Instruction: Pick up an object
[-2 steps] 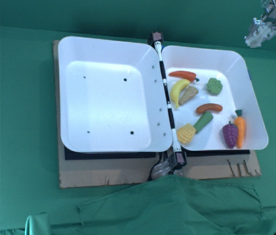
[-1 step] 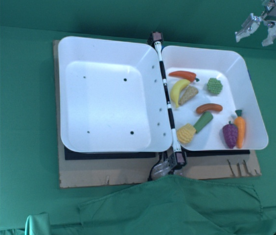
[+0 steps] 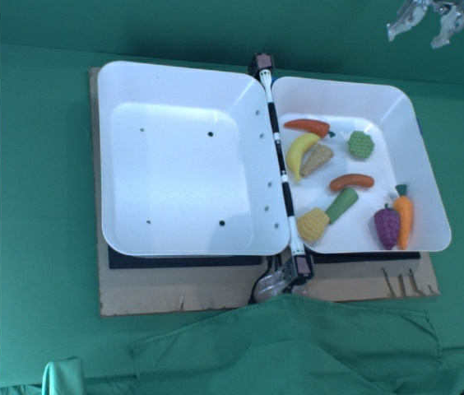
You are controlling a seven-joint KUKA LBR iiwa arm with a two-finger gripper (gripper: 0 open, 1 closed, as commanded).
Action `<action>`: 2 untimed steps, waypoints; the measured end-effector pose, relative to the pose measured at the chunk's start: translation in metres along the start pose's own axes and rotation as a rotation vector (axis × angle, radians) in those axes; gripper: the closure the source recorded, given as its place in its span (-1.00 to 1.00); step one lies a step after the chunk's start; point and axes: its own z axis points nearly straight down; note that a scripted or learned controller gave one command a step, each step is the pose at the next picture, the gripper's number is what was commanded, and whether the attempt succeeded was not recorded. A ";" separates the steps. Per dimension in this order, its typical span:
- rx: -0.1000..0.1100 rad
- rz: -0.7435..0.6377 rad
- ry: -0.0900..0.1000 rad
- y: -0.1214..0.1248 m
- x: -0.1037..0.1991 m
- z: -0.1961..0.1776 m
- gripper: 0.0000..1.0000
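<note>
**Gripper high at the far right, toy food waiting in the right bin**

The gripper (image 3: 424,23) hangs in the upper right corner, over the green backdrop and well apart from both bins. Its two pale metal fingers (image 3: 405,16) are spread, with nothing between them. Nothing lies between it and the bins below.

A black-and-white striped bar (image 3: 280,163) runs between the two bins, with a small dark fitting at each end. Both bins sit on a sheet of brown cardboard (image 3: 174,290), and rumpled green cloth (image 3: 298,344) covers the near edge of the bench.

The left bin (image 3: 109,138) is smooth white plastic with rounded corners and a few small dark holes in its floor.

The right bin (image 3: 413,138) holds the toy food. Along its far side lie a red chilli (image 3: 306,126) and a knobbly green piece (image 3: 361,145). Beside the bar curve a yellow banana (image 3: 300,153) and a tan wedge (image 3: 317,160), touching. In the middle lies a brown-red sausage (image 3: 352,182). Nearer, a yellow corn cob with a green stalk (image 3: 326,215) lies at a slant. At the near right corner, a purple bunch of grapes (image 3: 387,225) and an orange carrot (image 3: 404,218) sit side by side.
</note>
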 end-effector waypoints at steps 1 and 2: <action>-0.003 0.004 -0.002 -0.002 -0.001 -0.015 1.00; -0.002 0.005 -0.003 -0.002 -0.001 -0.015 -1.00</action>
